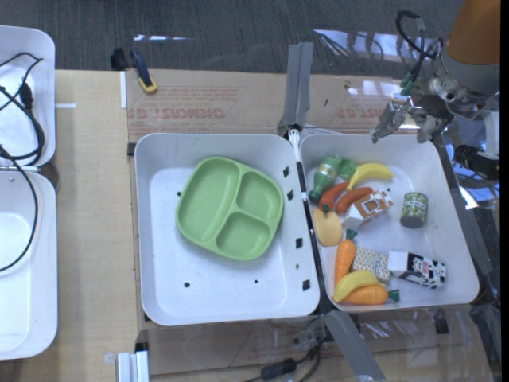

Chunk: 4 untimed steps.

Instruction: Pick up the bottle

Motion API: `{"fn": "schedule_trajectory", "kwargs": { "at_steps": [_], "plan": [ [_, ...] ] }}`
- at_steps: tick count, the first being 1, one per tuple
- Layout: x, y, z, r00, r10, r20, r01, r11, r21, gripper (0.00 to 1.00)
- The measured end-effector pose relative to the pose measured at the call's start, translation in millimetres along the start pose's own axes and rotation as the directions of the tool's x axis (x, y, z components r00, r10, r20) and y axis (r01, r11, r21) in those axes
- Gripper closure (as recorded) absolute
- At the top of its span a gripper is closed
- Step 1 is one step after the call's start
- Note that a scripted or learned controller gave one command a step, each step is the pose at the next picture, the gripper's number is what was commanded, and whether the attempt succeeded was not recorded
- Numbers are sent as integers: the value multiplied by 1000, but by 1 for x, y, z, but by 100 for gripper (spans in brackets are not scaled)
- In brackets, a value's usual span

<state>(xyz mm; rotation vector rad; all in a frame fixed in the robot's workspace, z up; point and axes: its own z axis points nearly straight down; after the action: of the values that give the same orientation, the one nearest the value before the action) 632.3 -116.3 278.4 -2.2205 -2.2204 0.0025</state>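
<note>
Right bin (457, 237), green bottle (324, 177) lying tilted, neck toward upper right

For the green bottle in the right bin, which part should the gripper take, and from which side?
Probably the green bottle body, from above: it lies on its side against the bin's left wall, a sausage touching below. The gripper is open above the far rim.

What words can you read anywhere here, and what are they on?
"CHEMCAST GP": red print, seen upside down, on the brown board behind the bins; it repeats behind the right bin.
Can: label too small to read.
Small cartons and: print too blurred to read.
</note>
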Motion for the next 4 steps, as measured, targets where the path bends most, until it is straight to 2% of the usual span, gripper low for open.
{"fn": "schedule_trajectory", "kwargs": {
  "at_steps": [1,2,3,4],
  "plan": [
    [111,23,88,971,-241,0,241,970,3,0],
    [52,-31,82,979,-206,2,206,979,0,0],
    [19,11,176,950,-313,10,313,950,-21,0],
    [11,28,185,936,-352,3,352,936,-5,0]
  ]
}}
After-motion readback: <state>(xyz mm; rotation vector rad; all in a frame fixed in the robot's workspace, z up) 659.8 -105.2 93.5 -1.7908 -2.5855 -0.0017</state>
